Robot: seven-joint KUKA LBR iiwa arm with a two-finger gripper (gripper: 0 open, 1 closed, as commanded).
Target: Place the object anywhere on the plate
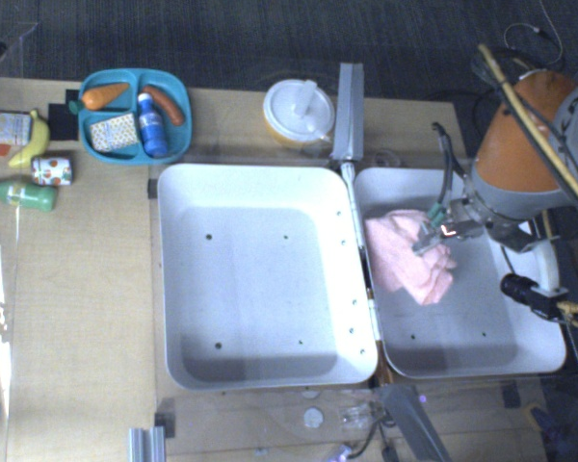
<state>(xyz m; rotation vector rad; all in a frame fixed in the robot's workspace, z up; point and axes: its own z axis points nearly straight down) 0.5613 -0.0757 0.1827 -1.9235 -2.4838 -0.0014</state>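
The pink cloth (408, 260) is the landmark here. It lies crumpled in the right bin (482, 349), close to the wall which this bin shares with the left bin (260, 277). The gripper (435, 236) is at the upper right edge of the cloth, and its tips seem to touch the fabric there. The view is too small and blurred at this place, so I cannot tell if the fingers are apart or together, and I cannot say that the cloth is held.

The step in hand is, I judge, the grasp of the cloth. To do it well, the gripper should go down into a thick fold and not on a thin edge, because a thin edge slips out easily. It is better to pinch more toward the middle of the cloth, to the left of the present contact. After closing, the lift should be slow and straight up, so that the hanging part comes free from the bin floor and does not catch on the wall.

A teal divided plate (135, 114) with toy food stands far to the upper left of the cloth, beyond the left bin. A white lidded container (299, 111) stands above the cloth, behind the bins.
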